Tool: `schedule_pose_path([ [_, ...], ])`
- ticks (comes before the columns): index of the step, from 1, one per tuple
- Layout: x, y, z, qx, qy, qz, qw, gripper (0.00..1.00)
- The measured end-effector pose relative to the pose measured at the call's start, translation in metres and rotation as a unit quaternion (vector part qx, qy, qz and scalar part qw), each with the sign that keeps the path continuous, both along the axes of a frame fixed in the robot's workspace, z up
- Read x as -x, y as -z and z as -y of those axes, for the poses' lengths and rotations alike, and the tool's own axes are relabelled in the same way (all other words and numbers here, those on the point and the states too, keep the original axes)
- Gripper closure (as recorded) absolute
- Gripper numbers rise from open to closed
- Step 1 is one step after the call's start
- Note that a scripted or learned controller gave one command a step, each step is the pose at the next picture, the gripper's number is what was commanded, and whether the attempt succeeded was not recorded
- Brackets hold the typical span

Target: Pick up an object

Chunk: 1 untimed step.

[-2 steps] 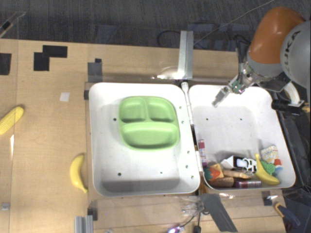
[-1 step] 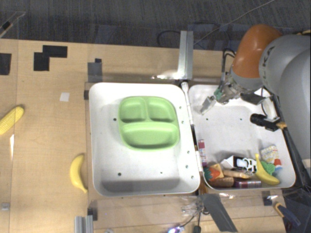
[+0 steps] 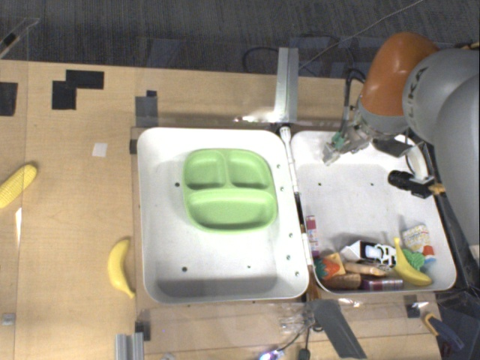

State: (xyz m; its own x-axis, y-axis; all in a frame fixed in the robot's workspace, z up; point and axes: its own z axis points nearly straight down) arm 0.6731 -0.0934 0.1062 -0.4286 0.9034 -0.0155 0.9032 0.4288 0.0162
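- Two-finger gripper (image 3: 335, 149) hangs over the far-left corner of the right white bin (image 3: 360, 193); cannot tell how it is set (too small, blurred).
- Jumble of small toy objects (image 3: 373, 263) sits along that bin's near edge, well apart from the gripper.
- Green three-compartment plastic plate (image 3: 227, 188) lies in the left white bin (image 3: 157, 223).
- Yellow banana (image 3: 120, 267) on the wooden bench (image 3: 67, 201).

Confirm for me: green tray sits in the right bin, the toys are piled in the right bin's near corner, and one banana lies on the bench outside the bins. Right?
Not quite. The camera view shows the green tray in the left bin, not the right bin. The toys are piled in the right bin's near corner, and a banana lies on the bench outside the bins.
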Motion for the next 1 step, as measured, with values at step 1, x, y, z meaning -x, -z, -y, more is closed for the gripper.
schedule_pose_path([
  [1,0.0161,0.0178,0.0494,-0.0036,0.037,-0.005,0.9993,1.0],
])
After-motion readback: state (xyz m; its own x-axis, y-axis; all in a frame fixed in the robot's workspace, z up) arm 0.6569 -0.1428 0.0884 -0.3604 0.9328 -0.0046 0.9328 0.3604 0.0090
